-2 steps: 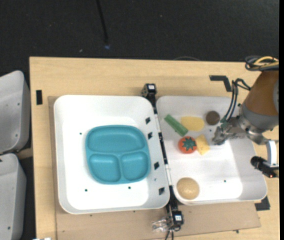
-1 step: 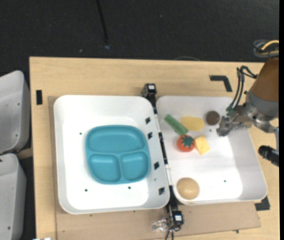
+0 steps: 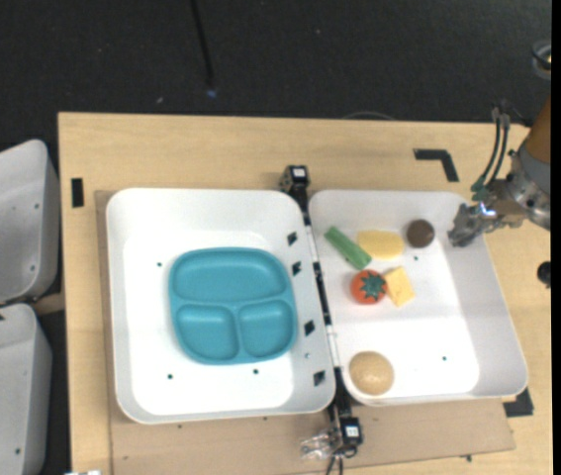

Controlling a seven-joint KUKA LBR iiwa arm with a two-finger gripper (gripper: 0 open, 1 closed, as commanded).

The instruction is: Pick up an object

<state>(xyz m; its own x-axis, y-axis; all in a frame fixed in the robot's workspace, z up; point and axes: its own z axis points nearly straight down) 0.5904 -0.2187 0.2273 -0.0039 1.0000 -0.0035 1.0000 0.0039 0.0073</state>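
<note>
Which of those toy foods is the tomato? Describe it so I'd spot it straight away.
Look in the right-hand white bin, at the cluster of small items in its upper left. The tomato sits below the green stick and touches the yellow wedge. It is the only red, round piece, with a green top.

Smooth white plastic bins (image 3: 141, 384), pale wood bench (image 3: 211, 151)

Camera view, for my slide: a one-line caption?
Tool hovers at right bin's edge beside toy food; teal tray fills left bin.
</note>
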